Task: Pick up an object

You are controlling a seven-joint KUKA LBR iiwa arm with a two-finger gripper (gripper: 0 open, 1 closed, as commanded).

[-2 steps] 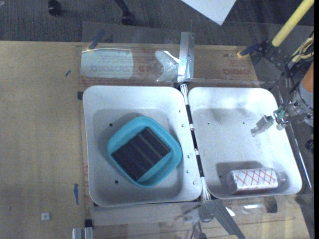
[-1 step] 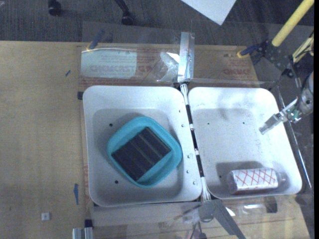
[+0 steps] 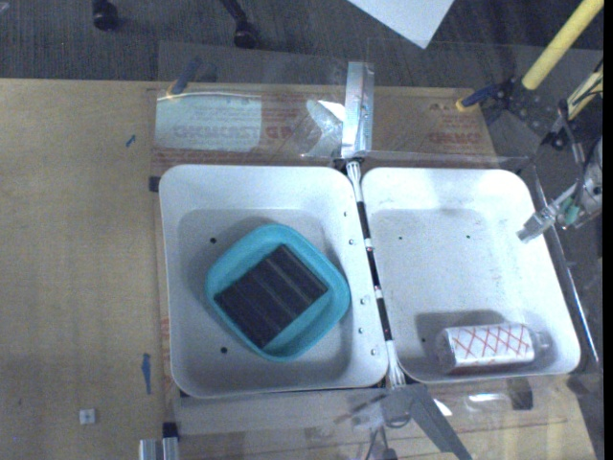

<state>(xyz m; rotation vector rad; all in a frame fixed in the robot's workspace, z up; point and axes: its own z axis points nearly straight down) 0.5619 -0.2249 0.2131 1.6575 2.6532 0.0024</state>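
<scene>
In the left bin lies a teal square dish, turned at an angle, with a black ribbed block inside it. The right bin holds a white packet with a red criss-cross print, lying flat near the front wall. At the view's right edge, part of my gripper pokes in over the right bin's right rim, well behind the packet and apart from it. Nothing shows in its grasp.
A metal divider post stands behind the seam between the bins, with crumpled clear plastic beside it. A yellow-handled clamp sits at the back right. The bench stretches to the left.
</scene>
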